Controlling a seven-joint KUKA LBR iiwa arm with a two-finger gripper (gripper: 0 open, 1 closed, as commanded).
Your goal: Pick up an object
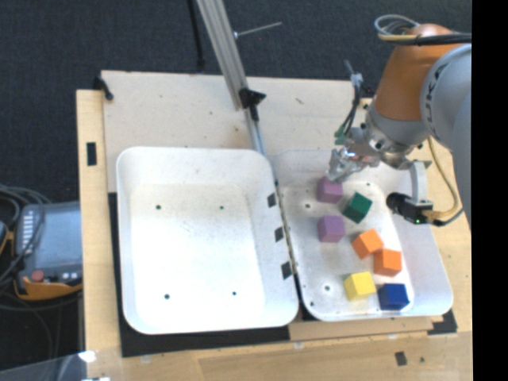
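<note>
1. Camera view: the bench (159, 109) is a pale, speckled board. It carries two shallow white bins with rounded corners, set side by side. Their floors are lightly dusted with dark specks.
2. The left bin (198, 236) is the wider, squarer one. Small black clips (279, 232) sit along the seam where it meets the right bin (305, 181).
3. The right bin holds seven small, matte, hard-edged cubes grouped in its middle and lower part.
4. The upper purple cube (330, 190) lies nearest the bin's far end. The green cube (358, 207) is just beside it to the right, turned at an angle. The lower purple cube (331, 228) lies below them.
5. Further down, the left orange cube (367, 243) and the right orange cube (388, 261) touch at a corner. The yellow cube (359, 285) and the blue cube (393, 296) sit close together by the near rim.
6. The arm (413, 78), smooth grey with a glossy orange band, reaches in from the right. Its metal gripper (341, 169) hangs directly above the upper purple cube and close to it. Whether the gripper is spread or closed cannot be told from this angle, and nothing is seen held in it.
7. The green cube crowds the upper purple cube's right side, while its left side faces bare bin floor.
8. A ribbed aluminium rail (222, 38) slants across the bench's far side. A grey handheld box (48, 244) with cables lies off the bench at the left.
</note>
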